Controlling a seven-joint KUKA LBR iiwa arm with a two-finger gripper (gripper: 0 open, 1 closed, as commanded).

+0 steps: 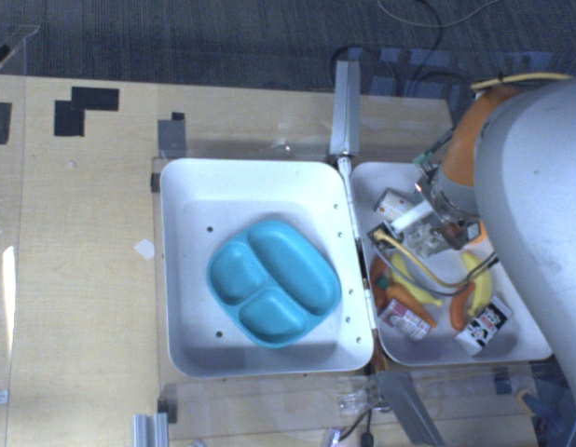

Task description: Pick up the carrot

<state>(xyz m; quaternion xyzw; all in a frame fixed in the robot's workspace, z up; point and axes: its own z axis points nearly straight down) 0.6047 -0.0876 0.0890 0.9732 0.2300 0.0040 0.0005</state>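
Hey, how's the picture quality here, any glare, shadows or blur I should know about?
Camera view: even, soft lighting; the blue divided plate is sharp in the left bin, with a faint shadow along that bin's near wall; the arm looms large and slightly soft, covering part of the cluttered right bin; no strong glare.

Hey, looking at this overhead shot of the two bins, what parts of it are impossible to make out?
- Gripper in the camera view: its fingers are lost among wrist hardware and cable, so open or shut cannot be told.
- Carrot: partly covered by the arm, so its full length is hidden.
- Right bin: its right side lies under the arm's grey body.
- Small packages: print too small to read.
- Blue divided plate in the left bin: fully visible.
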